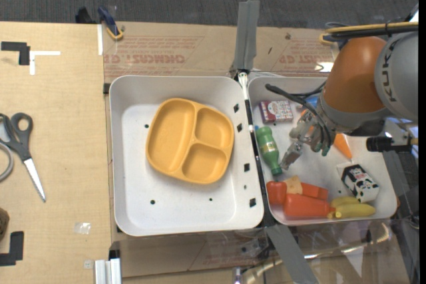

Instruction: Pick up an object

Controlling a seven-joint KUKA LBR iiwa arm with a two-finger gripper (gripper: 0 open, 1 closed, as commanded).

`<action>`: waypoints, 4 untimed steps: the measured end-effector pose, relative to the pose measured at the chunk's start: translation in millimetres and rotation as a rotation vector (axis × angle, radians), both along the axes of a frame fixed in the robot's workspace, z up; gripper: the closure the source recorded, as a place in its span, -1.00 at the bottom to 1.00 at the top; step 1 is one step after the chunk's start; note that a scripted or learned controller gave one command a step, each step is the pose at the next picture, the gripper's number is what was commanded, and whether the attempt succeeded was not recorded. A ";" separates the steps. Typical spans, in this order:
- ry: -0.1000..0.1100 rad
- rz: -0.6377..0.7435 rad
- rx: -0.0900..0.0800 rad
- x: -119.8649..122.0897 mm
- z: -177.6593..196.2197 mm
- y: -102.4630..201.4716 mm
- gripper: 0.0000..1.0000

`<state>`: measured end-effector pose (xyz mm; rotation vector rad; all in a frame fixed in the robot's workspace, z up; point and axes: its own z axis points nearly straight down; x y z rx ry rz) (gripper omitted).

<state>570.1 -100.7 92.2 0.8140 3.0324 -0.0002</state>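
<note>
My gripper (293, 148) hangs over the middle of the right bin (313, 82), just right of a green bottle (268, 148) that lies along the bin's left wall. Nothing shows as held in it. A maroon and white box (275, 111) lies behind the bottle. Along the near wall lie a red piece (276, 191), a long orange-red piece (307, 207) and a yellow banana (354, 210). A black and white spotted object (360, 181) sits at the near right, and an orange piece (343, 145) pokes out below the arm's orange band (356, 80).
The left bin (126, 163) holds a yellow divided plate (191, 141). Scissors (24, 151) lie on the wooden bench at the far left. A blue clip (110, 22) sits behind the left bin. A grey strap (246, 33) runs back between the bins.
</note>
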 end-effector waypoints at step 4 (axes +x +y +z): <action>0.001 -0.345 0.001 31.5 -0.5 -13.9 1.00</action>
